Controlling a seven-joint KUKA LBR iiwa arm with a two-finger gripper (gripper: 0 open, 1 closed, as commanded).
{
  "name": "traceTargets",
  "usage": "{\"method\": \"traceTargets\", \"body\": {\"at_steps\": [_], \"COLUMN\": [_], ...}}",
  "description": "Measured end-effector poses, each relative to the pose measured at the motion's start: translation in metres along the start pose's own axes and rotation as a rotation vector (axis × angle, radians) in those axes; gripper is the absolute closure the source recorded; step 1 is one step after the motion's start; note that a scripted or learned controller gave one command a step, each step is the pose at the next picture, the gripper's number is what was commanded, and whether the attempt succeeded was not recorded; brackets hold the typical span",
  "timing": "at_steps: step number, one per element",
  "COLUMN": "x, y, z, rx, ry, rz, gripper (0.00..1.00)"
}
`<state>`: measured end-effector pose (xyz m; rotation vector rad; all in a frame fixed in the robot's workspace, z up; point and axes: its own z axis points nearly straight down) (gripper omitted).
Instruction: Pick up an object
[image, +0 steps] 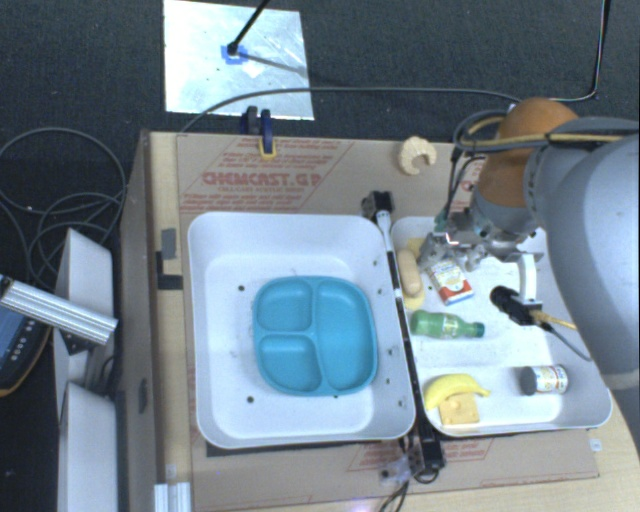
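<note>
Our hand (452, 250) sits low at the back of the right bin (585, 395), right over a small red-and-white carton (452, 284); we can't tell its opening from this angle. Nothing visibly lifted, so we judge the pick not yet done: grasp and lift remain. The carton looks like the likely target: small, boxy, lying flat, just beside a pale oblong piece (409, 275) at the bin wall. A green bottle (446, 325) lies on its side nearby, with a banana (455, 388) and a small can (543, 380) further forward. The left bin (215, 300) carries a blue divided plate (314, 334).
</note>
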<state>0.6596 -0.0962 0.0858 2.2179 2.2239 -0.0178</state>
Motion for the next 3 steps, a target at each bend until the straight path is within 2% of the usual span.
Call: {"method": "traceTargets", "body": {"at_steps": [1, 2, 3], "x": [-0.006, -0.01, -0.01], "y": [-0.022, -0.033, -0.033], "z": [0.001, 0.002, -0.009], "rx": [-0.01, -0.009, -0.011], "ry": [0.007, 0.007, 0.007], "rz": [0.001, 0.001, -0.001], "gripper": [0.0, 0.0, 1.0]}}
